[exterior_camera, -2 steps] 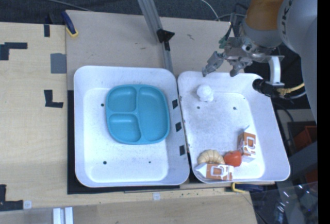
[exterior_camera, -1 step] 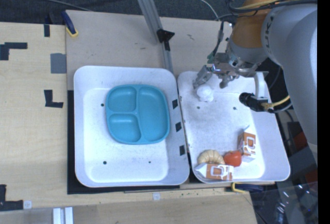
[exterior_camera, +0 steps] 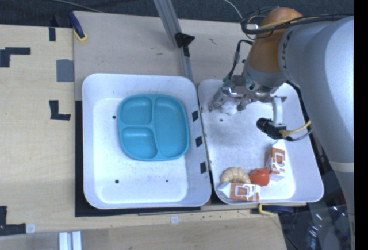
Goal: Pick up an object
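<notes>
Croissant, tomato, two cartons.

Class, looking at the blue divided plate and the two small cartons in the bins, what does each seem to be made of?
Blue divided plate: probably moulded plastic, with an even matte colour and soft rounded ridges. Cartons: likely printed cardboard, with flat faces, sharp folded edges and orange-and-white print.

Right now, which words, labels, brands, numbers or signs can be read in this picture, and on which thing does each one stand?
No text can be read.
Carton in the right bin: an orange and white printed label, too blurred to read.
Second carton at the bin's front edge: the same kind of print, too blurred to read.
Blue tray: no marking visible.
</notes>
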